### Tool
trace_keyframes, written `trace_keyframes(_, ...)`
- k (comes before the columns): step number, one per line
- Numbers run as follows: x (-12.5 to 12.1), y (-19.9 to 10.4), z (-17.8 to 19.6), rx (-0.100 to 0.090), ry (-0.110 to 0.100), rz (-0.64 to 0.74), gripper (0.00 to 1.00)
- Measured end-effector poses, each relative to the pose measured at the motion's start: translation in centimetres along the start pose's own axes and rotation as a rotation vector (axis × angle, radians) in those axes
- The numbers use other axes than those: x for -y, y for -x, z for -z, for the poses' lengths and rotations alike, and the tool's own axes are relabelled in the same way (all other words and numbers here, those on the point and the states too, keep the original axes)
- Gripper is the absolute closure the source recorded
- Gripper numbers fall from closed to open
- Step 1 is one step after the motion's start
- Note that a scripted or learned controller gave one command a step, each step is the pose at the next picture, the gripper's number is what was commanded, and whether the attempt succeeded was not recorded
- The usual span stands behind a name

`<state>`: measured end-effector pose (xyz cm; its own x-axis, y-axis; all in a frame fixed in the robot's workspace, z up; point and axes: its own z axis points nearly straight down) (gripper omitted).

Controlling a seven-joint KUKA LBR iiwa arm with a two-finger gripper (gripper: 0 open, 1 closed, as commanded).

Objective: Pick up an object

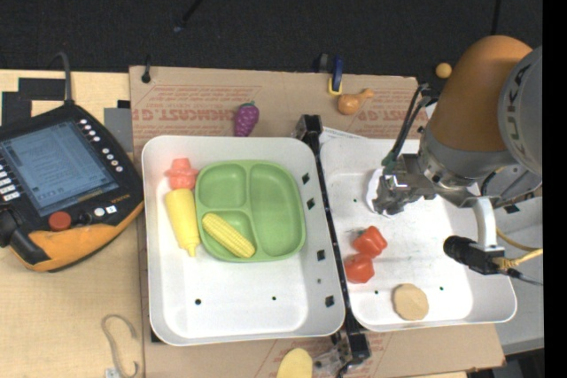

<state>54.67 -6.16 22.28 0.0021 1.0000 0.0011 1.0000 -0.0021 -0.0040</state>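
Hovering over the right bin, the gripper sits just above the red pepper, seemingly positioned to descend; finger spread cannot be told.

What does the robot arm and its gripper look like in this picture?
The arm is bulky and rounded, with an orange section above a grey wrist and dark lettering on its grey housing. The gripper is small, metallic grey. Thin dark cables run alongside the wrist.

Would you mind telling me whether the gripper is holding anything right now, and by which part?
Nothing shows between the fingers of the gripper; it hangs above bare floor of the right bin.
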Motion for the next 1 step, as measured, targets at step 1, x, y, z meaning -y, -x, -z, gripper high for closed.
trace_keyframes(1,-0.06,0.17,0.96,0.001,0.003,0.000,1.00)
